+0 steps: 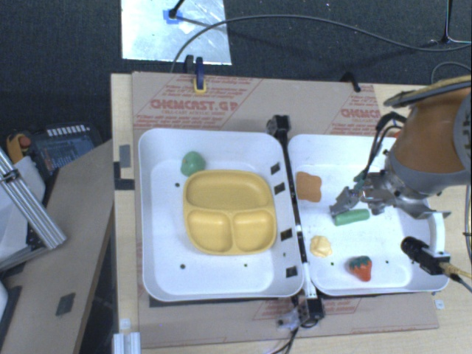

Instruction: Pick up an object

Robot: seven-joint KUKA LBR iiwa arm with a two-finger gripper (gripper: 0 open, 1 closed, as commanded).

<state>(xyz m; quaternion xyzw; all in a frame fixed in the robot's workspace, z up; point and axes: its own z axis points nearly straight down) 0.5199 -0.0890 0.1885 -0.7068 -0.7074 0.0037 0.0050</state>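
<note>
In the camera view we've got two white bins side by side on the bench (122, 220). The left bin (158, 220) carries a yellow divided tray (228, 211) w/ three compartments, sitting roughly centred, and a green lump (193, 162) just beside its upper left corner, touching or nearly so. The right bin (383, 275) holds the loose bits: an orange-brown flat piece (309, 186) near the divider, a pale yellow lump (321, 246) lower down, a red item w/ green top (361, 268) near the front wall, and a green cylinder (349, 216) lying on its side mid-bin.

The arm (435, 142) reaches in from the right and tilts down so the end effector (345, 201) sits right over the left end of the green cylinder. We'd judge that's the pick target, as it's the nearest thing to the fingertips and the wrist is angled towards it. The fingers look narrow, but we can't tell for sure whether they're spread or closed, nor whether the cylinder is actually between them; it seems to rest on the bin floor, so we're not calling it held.

Hard to make out: the finger gap is grey on grey, the arm body is cut off at the right, and we can't tell what the small items are made of. A black part (422, 254) at the bin's right rim is unclear too, prob. a fitting.
</note>
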